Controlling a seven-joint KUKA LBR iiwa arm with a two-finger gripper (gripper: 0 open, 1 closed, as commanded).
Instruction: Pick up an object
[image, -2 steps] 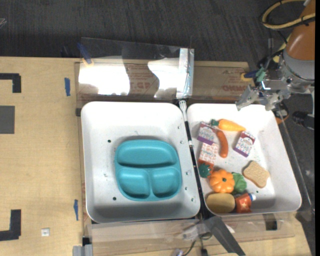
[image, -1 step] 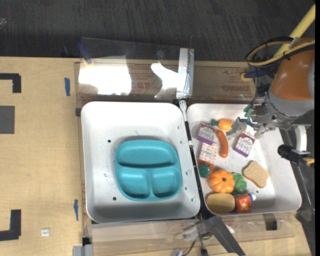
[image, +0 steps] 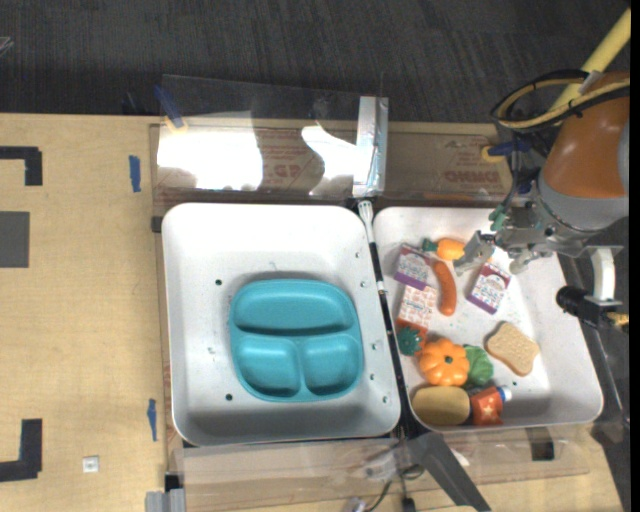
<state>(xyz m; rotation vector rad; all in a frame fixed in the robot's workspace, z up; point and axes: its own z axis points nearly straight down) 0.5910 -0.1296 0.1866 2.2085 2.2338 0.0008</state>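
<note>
My gripper (image: 505, 248) hangs over the back of the right bin (image: 570, 400), its jaws spread and nothing between them. Just below it lies a small purple-and-white packet (image: 488, 290). To its left are a small orange piece (image: 450, 248), a red-orange sausage (image: 445, 286) and two more printed packets (image: 412, 268) (image: 418, 302). Toward the front of the bin sit an orange pumpkin (image: 443, 362), a bread slice (image: 512, 348), a tan bun (image: 441, 404) and a red can (image: 487, 406).
The left bin (image: 190, 250) holds a teal divided plate (image: 296, 337). A clear plastic sheet (image: 260, 150) and a metal post (image: 370, 145) stand behind the bins. The arm's cables (image: 545, 95) loop at the upper right.
</note>
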